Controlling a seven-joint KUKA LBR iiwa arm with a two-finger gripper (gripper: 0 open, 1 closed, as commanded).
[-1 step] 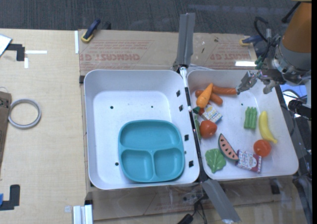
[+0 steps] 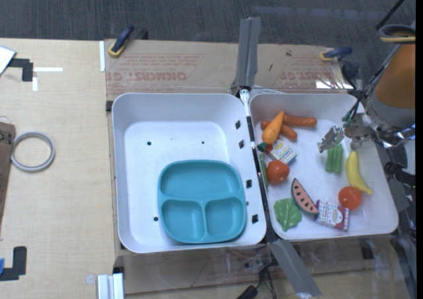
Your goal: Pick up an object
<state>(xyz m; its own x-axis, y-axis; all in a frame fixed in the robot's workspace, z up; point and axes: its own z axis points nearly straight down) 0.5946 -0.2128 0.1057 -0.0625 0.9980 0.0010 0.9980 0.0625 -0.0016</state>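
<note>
So the gripper (image 2: 332, 139) is sitting right over the top end of the green pickle (image 2: 335, 158) in the right bin (image 2: 390, 215), banana (image 2: 357, 173) just beside it, can't tell how the grip stands, with brown cardboard (image 2: 172, 69) behind both bins.
</note>
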